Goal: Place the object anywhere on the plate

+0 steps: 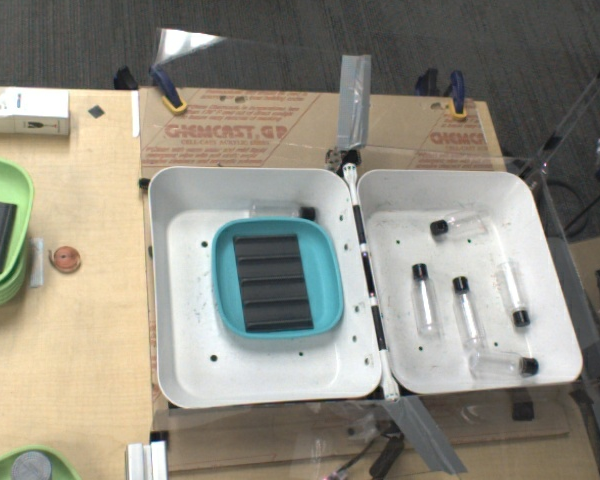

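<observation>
camera view: two shallow white bins sit side by side on the worktop (80,368). the left bin (180,358) carries a teal plate (225,298) at its centre. a black ribbed block (272,283) lies on the plate, long side running from 12 to 6 o'clock. a clear vial with a black cap (280,211) lies just beyond the plate's 12 o'clock rim, touching or nearly touching it; contact cannot be determined.

the right bin (540,228) holds five clear vials with black caps. one vial (458,226) lies at 12 o'clock of the bin centre. two vials (422,296) and (465,311) lie near the centre, roughly parallel, caps toward 12 o'clock. one vial (512,293) lies at 3 o'clock, cap toward 6 o'clock. one vial (502,366) lies at 5 o'clock near the bin wall.

the end effector state cannot be determined from this view.

a green tray (10,183) sits at the worktop's 9 o'clock edge. a cardboard sheet (230,128) lies at 12 o'clock of the bins, held by clamps (166,90).
</observation>
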{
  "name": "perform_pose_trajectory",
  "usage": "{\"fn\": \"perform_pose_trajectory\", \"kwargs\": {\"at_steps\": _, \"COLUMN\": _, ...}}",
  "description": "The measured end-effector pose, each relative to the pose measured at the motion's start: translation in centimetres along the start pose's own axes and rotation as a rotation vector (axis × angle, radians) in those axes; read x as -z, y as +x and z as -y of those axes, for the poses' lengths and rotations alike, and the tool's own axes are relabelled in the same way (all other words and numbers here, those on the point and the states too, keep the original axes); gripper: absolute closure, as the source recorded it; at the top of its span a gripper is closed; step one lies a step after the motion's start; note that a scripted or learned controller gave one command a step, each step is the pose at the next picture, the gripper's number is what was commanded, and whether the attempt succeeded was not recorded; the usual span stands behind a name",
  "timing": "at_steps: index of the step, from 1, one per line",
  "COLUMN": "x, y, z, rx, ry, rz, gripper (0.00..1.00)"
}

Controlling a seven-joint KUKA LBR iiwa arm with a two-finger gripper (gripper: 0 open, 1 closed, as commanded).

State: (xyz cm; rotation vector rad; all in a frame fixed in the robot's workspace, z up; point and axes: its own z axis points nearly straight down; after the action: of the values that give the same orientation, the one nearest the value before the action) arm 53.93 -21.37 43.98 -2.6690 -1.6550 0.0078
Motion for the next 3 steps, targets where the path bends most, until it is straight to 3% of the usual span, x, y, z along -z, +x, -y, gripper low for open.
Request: {"fn": "perform_pose_trajectory", "kwargs": {"at_steps": 3, "x": 0.0, "y": 0.0, "z": 0.0, "rx": 0.0, "ry": 0.0, "rz": 0.0, "gripper": 0.0}}
